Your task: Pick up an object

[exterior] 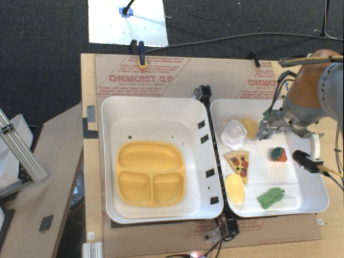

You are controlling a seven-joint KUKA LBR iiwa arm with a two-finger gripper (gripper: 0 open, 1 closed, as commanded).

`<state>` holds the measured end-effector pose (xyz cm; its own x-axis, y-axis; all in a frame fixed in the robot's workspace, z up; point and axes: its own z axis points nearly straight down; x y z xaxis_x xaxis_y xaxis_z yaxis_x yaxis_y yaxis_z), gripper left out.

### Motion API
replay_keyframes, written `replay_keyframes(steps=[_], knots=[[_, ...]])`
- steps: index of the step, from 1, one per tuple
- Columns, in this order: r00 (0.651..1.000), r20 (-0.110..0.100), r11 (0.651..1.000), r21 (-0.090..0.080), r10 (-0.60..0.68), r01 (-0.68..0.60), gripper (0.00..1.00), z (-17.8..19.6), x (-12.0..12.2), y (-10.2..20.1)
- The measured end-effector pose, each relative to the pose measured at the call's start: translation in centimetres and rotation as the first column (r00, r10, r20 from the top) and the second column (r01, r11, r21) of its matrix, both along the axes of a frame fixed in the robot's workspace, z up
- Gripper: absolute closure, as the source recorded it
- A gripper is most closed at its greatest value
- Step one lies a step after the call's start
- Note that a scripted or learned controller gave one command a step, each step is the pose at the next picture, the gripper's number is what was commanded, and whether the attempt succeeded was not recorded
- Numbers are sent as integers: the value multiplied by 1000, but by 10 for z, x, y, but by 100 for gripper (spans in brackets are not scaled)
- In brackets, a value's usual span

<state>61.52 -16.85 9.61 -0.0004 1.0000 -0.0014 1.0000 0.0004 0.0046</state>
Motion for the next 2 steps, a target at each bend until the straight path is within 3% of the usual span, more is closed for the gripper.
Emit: replay_keyframes(steps=[2], knots=[[1000, 3, 1000, -1, 1, -1, 100, 115, -14, -5]])
